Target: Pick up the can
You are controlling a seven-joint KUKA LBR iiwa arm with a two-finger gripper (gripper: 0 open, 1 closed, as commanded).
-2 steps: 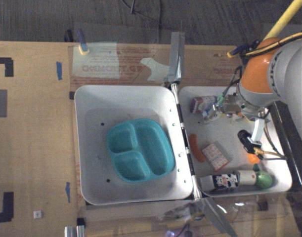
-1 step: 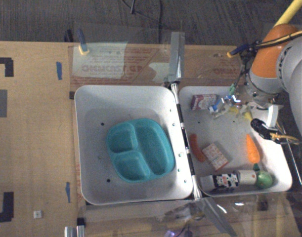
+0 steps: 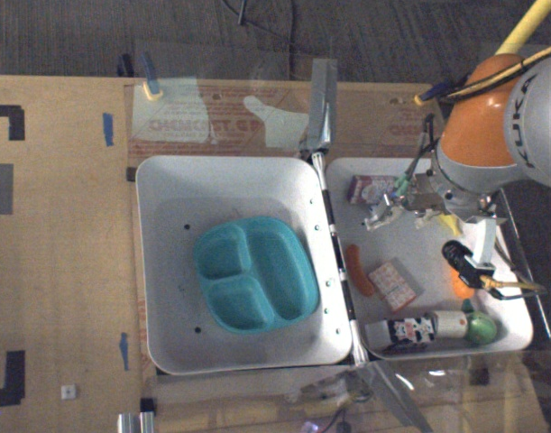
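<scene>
**Camera view: contents at this moment**

1. Counter point(image 3: 59, 242): tan surface bearing black corner marks and short strips of blue tape. It carries two white bins side by side.
2. Left bin point(image 3: 167, 188): shallow and white, at 9 o'clock in the frame.
3. Plate point(image 3: 257, 273): teal with three compartments. It lies flat near the middle of the left bin, a little toward 5 o'clock.
4. Right bin point(image 3: 424, 255): shallow and white, at 3 o'clock in the frame. Its wall touches that of the left bin.
5. Can point(image 3: 372, 188): a short purple-and-white item that reads as a can, though blur leaves this uncertain. It lies on its side on the floor of the right bin at 11 o'clock, near the far wall.
6. Gripper point(image 3: 383, 215): a metal head over the right bin, just beside the can at the can's 5 o'clock. Whether it is released or clenched cannot be told from this angle. The can lies outside it.
7. Arm point(image 3: 478, 120): grey with an orange band, entering over the right bin from 2 o'clock.
8. Sausage point(image 3: 358, 270): reddish-orange, at 9 o'clock in the right bin near the left wall. Its length runs roughly from 12 to 6 o'clock.
9. Packet point(image 3: 394, 284): small, pink and checkered. It lies flat near the sausage, at the sausage's 4 o'clock.
10. Bottle point(image 3: 428, 327): pale, lying on its side along the 6 o'clock wall of the right bin. The end with the black-and-white label points to 9 o'clock.
11. Green round thing point(image 3: 480, 329): sits at the bottle's 3 o'clock end. Whether it is a cap or a separate item cannot be told.
12. Orange thing point(image 3: 462, 287): at 4 o'clock in the right bin, partly hidden, shape unclear.
</scene>
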